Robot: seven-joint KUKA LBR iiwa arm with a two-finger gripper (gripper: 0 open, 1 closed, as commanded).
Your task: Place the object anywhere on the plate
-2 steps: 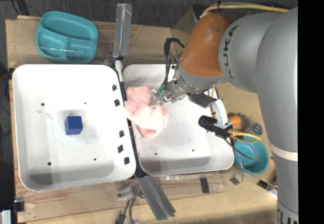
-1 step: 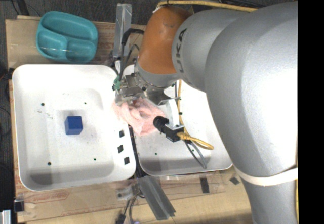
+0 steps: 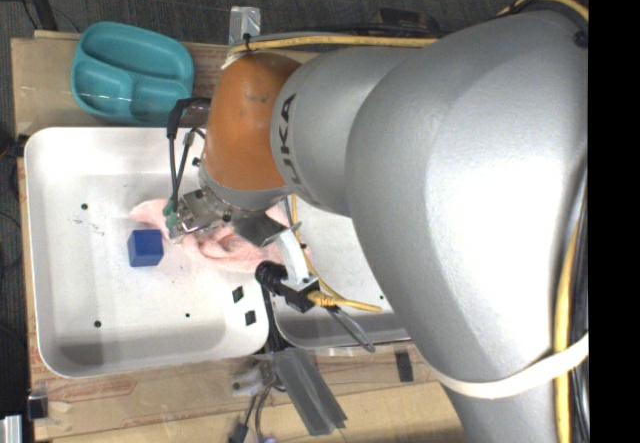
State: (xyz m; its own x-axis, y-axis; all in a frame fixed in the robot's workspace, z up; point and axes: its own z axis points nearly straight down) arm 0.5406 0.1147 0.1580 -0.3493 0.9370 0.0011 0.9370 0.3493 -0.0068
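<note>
My grey arm (image 3: 450,181), orange band (image 3: 250,121) above the wrist: reaches in from the right, covering most of the right bin.
Shallow white left bin (image 3: 60,231): holds the items below.
Teal two-compartment plastic tray (image 3: 130,71): on the bench beyond the left bin's far edge.
Pale pink flat plate (image 3: 225,246): in the left bin, largely hidden under my wrist.
My gripper (image 3: 195,221): low over the plate; whether spread or pressed together, I cannot tell.
Small blue cube (image 3: 146,248): on the bin floor, just left of the plate.
</note>
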